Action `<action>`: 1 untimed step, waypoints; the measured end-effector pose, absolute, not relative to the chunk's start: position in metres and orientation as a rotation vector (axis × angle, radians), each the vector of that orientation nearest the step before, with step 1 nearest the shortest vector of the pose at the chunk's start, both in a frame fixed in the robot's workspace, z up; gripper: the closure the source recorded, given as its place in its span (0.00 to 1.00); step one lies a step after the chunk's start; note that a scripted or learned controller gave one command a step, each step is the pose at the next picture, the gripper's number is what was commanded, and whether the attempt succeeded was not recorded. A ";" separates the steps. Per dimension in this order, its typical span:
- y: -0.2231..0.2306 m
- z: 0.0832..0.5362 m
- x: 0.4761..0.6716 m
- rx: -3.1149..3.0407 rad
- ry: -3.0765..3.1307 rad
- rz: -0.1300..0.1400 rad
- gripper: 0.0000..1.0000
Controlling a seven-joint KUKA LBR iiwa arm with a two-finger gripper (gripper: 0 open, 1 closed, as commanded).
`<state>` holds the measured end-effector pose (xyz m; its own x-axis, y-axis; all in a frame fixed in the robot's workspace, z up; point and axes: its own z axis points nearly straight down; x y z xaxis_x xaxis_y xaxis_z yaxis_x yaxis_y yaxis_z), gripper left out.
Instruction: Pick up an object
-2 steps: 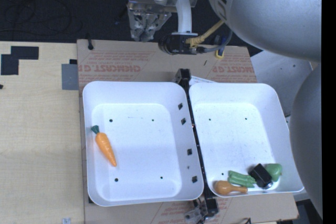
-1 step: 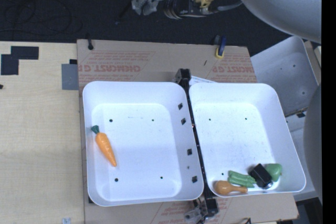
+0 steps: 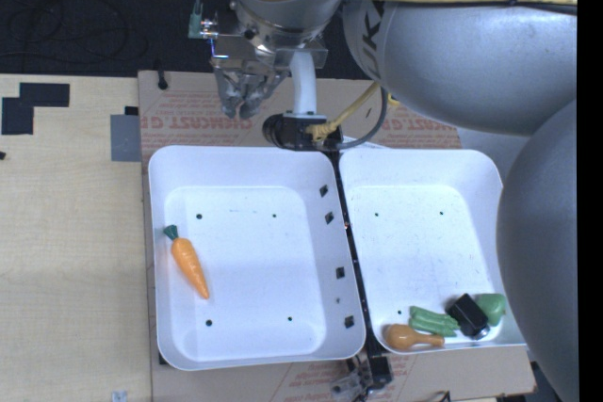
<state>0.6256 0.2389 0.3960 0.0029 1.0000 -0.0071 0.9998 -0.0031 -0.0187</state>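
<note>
Hanging over the brown cardboard sheet (image 3: 415, 133) just beyond the far rim of the left bin (image 3: 156, 231), the gripper (image 3: 247, 99) points down from the grey arm; from this slant it shows as one grey cluster, so I cannot tell whether it stands wide or narrow. It is well apart from every loose object. In the left bin below it, an orange carrot (image 3: 189, 266) with a small green top lies on the floor close to the left wall, its green end toward the far side and its tip toward the near side. The right bin (image 3: 424, 240) holds a small huddle in its near right corner: a green pod-like piece (image 3: 433, 320), a black block (image 3: 467, 315) just right of it, a rounder green piece (image 3: 492, 304) beside the block against the right wall, and a tan pear-shaped piece (image 3: 412, 337) nearest the rim. Left of the bins lies the pale wooden bench (image 3: 66, 249).
</note>
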 end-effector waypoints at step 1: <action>0.244 0.530 0.638 -2.220 -2.230 -0.014 1.00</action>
